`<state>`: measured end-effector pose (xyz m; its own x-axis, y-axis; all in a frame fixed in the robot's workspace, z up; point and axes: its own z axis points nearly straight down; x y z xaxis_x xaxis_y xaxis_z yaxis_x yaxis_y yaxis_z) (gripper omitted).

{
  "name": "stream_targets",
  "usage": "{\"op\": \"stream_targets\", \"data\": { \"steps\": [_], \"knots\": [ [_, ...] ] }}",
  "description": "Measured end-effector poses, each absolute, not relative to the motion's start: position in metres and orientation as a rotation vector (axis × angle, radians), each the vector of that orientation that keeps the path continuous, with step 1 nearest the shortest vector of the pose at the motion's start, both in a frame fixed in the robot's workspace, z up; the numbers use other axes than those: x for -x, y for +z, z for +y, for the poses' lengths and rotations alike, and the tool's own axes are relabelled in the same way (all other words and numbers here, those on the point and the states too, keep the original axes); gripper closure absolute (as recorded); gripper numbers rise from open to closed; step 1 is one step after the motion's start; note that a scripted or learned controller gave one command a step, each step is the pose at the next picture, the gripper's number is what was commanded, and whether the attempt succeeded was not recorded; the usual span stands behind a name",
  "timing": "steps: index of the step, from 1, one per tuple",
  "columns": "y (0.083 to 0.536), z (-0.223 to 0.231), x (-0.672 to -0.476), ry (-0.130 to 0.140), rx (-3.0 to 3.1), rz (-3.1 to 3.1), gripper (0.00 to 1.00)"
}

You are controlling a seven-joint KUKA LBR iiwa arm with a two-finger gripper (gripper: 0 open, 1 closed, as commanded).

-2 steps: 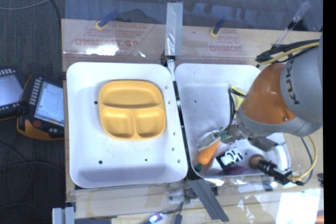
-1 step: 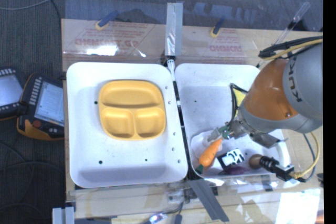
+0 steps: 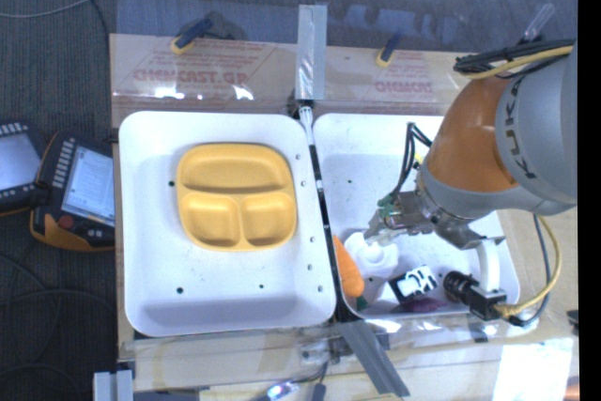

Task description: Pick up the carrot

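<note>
The gripper [image 3: 387, 225] hangs low inside the right bin [image 3: 362, 141], toward its near left part. Whether it is open or closed I cannot tell, because the wrist covers it from above, and nothing can be seen held in it. Just below it, on the near side, stands a white bottle-like object [image 3: 371, 255]. The carrot [image 3: 347, 269] lies to the left and a little nearer than the gripper, close to it but not touching as far as I can see. It rests along the left wall of the right bin, in the near left corner, just beside the white object. To the right of these, at the near wall, there is a black and white item [image 3: 416, 281] with something purple [image 3: 423, 303] under it. The arm [image 3: 507, 141], grey with an orange band, comes in from the right and covers much of this bin. The left bin [image 3: 150, 296] holds a yellow divided tray [image 3: 237, 195] in its middle.
</note>
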<state>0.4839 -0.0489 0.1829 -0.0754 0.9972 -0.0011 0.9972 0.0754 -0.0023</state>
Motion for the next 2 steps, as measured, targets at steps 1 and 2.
{"op": "stream_targets", "data": {
  "steps": [1, 2],
  "knots": [
    [0.183, -0.049, -0.484, 0.005, 2.136, -2.303, 0.0],
    [0.182, 0.033, -0.513, 0.005, 2.073, -2.358, 0.0]
  ]
}}
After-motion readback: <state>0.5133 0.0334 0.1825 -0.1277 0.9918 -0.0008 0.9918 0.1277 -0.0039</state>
